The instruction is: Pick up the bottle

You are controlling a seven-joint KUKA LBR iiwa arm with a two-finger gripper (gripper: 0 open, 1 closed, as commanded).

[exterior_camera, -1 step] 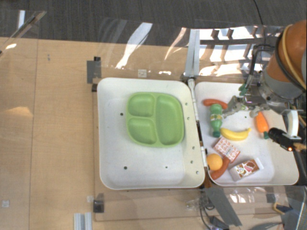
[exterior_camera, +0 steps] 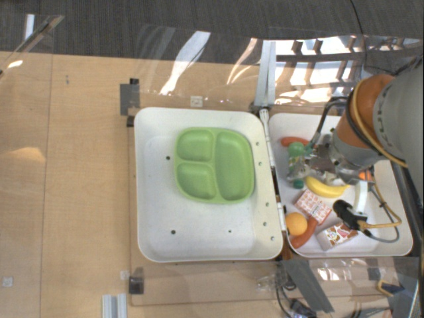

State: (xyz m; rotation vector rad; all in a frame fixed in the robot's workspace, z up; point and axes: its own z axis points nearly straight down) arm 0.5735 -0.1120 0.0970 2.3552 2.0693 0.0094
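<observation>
Three-compartment smooth green plate, curved yellow banana.

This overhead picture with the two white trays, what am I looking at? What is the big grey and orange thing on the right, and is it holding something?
You are looking down at a slant from one fixed camera above a wooden bench. The big grey shape with the orange band is a robot arm reaching in from the right; a program moves it. At its end is a gripper, a two-finger claw, low over the right bin. I cannot tell from here whether it holds anything.

The left bin holds a green divided plate. The right bin holds small items: a banana, an orange, a patterned red and white box, another small carton, and some green and red pieces near the gripper, too cluttered to name. Its job is to pick up a bottle, which I cannot make out clearly.
</observation>
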